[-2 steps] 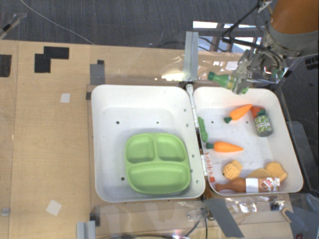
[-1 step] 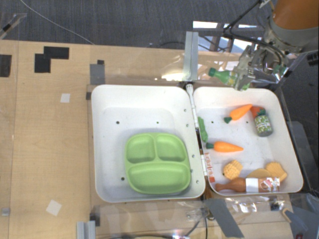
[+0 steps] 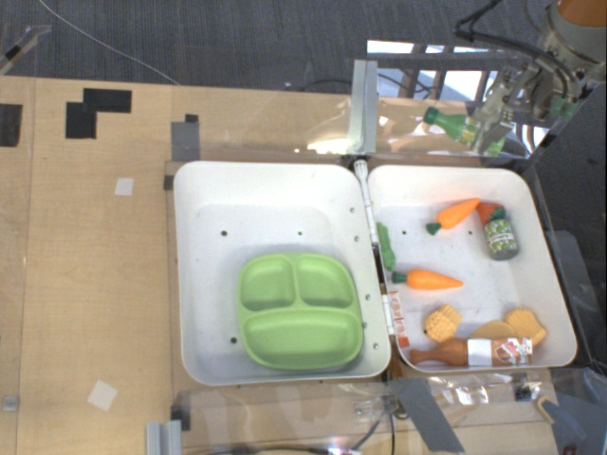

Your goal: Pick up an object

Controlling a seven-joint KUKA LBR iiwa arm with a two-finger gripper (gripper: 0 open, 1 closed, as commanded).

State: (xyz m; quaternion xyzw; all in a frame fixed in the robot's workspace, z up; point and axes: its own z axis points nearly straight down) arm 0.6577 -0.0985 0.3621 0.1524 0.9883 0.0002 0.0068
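My gripper [image 3: 495, 119] hangs at the upper right, above the back rim of the right bin [image 3: 545, 218]. It is shut on a green bottle [image 3: 451, 124], which lies tilted with its neck pointing left, lifted above the bin. Below it, in the right bin, lie two orange carrots [image 3: 453, 213] [image 3: 428, 279], a green can [image 3: 501, 238], a yellow corn piece [image 3: 441, 323], tan cookies [image 3: 514, 328], a brown bottle with a white label [image 3: 471, 352] and a slim green vegetable [image 3: 384, 246] along the left wall.
The left bin [image 3: 204, 254] holds a green divided plate [image 3: 299, 311]. A metal divider [image 3: 373, 245] separates the two bins. A metal frame [image 3: 365, 112] stands behind the bins, close to the gripper. Wooden bench surface stretches to the left.
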